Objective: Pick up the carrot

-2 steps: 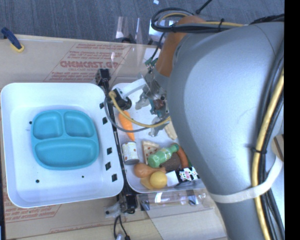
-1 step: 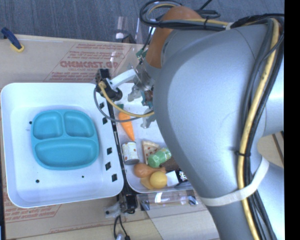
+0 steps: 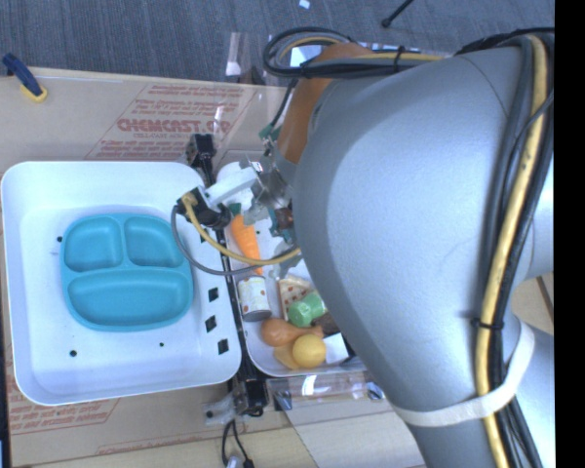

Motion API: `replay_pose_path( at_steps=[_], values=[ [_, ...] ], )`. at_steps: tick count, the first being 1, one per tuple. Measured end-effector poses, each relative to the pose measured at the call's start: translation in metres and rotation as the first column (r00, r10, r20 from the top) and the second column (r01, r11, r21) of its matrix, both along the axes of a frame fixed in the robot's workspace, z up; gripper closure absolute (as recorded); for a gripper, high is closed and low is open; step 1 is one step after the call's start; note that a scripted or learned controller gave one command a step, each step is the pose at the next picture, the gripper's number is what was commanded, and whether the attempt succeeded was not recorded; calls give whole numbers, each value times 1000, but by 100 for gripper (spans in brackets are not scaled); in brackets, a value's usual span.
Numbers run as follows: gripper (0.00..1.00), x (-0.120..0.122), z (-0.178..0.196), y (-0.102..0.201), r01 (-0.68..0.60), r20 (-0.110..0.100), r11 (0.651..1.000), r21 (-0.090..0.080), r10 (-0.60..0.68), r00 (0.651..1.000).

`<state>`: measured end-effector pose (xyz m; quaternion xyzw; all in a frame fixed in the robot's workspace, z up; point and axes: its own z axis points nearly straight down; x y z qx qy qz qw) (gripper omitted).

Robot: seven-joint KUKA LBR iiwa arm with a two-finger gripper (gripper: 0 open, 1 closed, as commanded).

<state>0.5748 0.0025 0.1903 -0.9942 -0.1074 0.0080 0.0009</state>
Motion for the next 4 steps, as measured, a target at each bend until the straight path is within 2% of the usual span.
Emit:
replay_pose_path(
  at_steps=[1, 2, 3, 4],
  values=[
    [0, 55, 117, -2, -3, 14, 1000, 2, 3, 1000],
    [0, 60, -5, 11, -27, -7, 1000, 1, 27, 1000],
    [0, 69, 15, 57, -23, 5, 1000, -1, 23, 1000],
    [0, -15, 0, 34, -244, 1, 970, 11, 244, 970]
  ],
)
